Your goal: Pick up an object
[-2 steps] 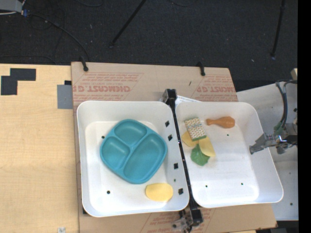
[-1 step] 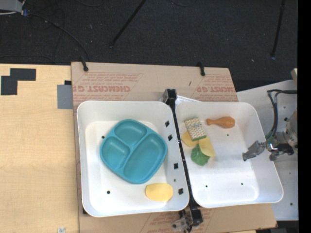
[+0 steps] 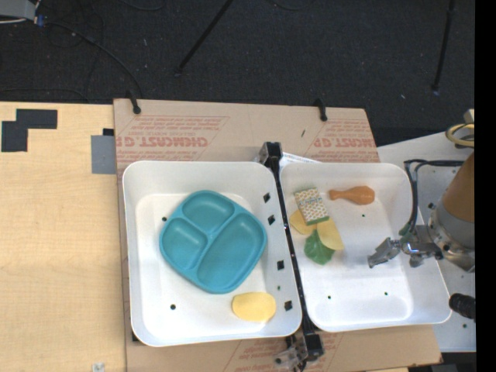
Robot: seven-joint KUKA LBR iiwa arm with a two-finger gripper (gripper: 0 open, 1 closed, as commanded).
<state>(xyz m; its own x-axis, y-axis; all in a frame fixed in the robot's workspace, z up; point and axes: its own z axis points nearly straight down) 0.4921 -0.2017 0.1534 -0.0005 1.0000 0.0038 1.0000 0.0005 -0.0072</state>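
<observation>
- While poised low at the right edge of the right bin (image 3: 387,304), gripper (image 3: 390,251) open, nothing between its 2 fingers.
- Approach step, seemingly: nearest candidates, green piece (image 3: 317,249) and yellow pieces (image 3: 332,237), left of gripper.
- Next: shift left, descend, close.

Two white bins (image 3: 139,208) on a cardboard sheet (image 3: 232,134) (printed red), pale wooden bench (image 3: 54,246), dark floor (image 3: 256,45)

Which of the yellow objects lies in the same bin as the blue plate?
The oval yellow piece, just below the blue plate; the other yellow ones lie in the right bin.
</observation>
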